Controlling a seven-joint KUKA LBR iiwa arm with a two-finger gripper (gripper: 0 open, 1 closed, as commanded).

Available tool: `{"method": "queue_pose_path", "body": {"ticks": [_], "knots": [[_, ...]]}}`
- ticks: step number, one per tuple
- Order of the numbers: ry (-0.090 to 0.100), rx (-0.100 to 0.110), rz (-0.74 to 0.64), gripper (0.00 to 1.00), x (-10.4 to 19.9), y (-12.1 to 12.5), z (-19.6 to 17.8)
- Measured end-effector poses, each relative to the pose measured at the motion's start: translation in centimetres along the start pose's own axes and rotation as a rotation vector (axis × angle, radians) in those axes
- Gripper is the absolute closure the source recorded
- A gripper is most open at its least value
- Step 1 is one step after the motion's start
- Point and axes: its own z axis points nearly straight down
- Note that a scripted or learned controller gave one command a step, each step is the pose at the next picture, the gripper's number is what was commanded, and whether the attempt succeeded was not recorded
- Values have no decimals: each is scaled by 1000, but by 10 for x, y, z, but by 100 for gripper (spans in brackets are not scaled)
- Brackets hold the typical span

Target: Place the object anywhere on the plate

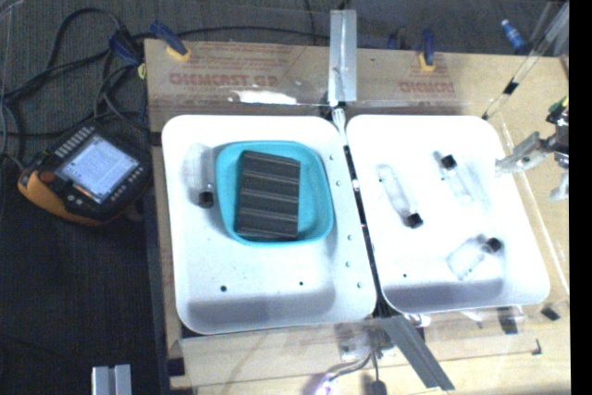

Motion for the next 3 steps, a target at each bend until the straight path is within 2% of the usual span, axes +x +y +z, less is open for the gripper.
{"method": "queue_pose_path", "body": {"ticks": [3], "knots": [[-1,0,1,0,0,0,0]]}}
